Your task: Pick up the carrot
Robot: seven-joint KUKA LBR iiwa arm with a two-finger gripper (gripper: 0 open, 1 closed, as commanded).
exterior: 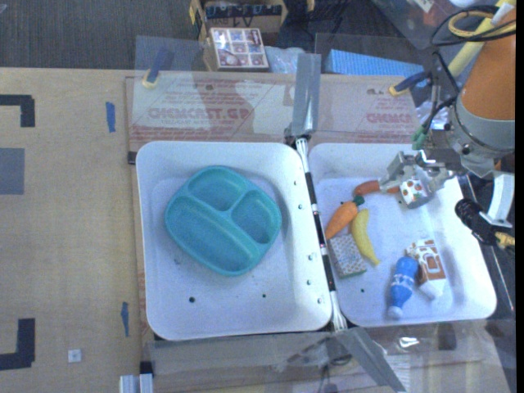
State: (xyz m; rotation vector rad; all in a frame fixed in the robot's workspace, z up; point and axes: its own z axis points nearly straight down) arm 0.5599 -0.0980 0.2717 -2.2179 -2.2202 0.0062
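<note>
Two white bins sit side by side on the table, and the carrot (341, 217) lies in the right bin (471, 301), close to its left wall, tip pointing near-left and green top toward the far right. From my seat, the end effector (415, 173) hangs over the far part of that bin, well apart from the carrot, and I cannot tell whether its fingers are apart or together; I see nothing held between them. To do this step well, I judge I need to bring it left and nearer, turn the wrist so the fingers straddle the carrot across its width, and descend on the thick middle. The crowding is the trouble: a yellow banana (365, 237) lies just beside the carrot on its right, a small patterned packet (347, 256) sits at its near end, and a reddish sausage-like piece (368, 187) lies just beyond its top. A blue bottle (401, 285) and a small carton (429, 267) lie further right. The left bin (164, 301) holds a teal divided plate (223, 219). Beyond the bins I see cardboard, a clear sheet, a box and clutter; blue tape marks the wooden table (65, 219).
</note>
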